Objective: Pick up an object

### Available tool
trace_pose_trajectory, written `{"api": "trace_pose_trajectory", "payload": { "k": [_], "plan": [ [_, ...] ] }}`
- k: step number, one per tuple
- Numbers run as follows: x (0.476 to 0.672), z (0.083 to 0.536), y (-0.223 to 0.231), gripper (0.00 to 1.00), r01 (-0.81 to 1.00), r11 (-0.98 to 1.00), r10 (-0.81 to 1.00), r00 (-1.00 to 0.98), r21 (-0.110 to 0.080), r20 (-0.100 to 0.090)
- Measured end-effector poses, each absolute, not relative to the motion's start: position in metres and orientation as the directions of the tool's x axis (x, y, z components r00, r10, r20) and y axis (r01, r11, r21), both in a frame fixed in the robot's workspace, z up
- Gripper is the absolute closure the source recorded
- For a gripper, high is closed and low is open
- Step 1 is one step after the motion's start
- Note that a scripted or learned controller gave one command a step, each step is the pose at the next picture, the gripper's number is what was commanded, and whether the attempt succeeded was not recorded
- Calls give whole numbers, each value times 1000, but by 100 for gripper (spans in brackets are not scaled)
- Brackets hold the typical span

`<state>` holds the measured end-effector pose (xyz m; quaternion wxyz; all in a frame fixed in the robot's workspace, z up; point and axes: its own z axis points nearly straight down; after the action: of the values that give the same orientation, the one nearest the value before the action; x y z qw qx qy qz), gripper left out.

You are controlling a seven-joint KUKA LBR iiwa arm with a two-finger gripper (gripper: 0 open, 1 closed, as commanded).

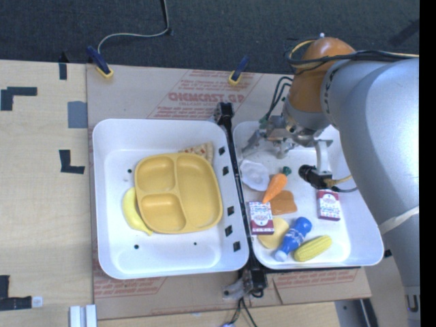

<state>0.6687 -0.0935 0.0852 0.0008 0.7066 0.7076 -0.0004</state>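
Two shallow white bins sit side by side on the desk; the right white bin (pixel 368 240) holds the clutter, incl. an orange plastic carrot (pixel 274 185) near its centre w/ a clear crumpled plastic cup (pixel 255 174) just beside it toward the divider. Gripper (pixel 281 140) hangs over that bin's far edge, nothing seen in it, and whether it's open or shut I can't tell. Carrot lies from the gripper toward the bin's near edge, long axis slanting far-right to near-left, so probably the closest pick.
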Motion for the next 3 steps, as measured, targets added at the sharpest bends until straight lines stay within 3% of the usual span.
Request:
{"api": "trace_pose_trajectory", "payload": {
  "k": [3],
  "plan": [
    [669, 85, -96, 0, 1000, 1, 1000, -1, 1, -2]
  ]
}}
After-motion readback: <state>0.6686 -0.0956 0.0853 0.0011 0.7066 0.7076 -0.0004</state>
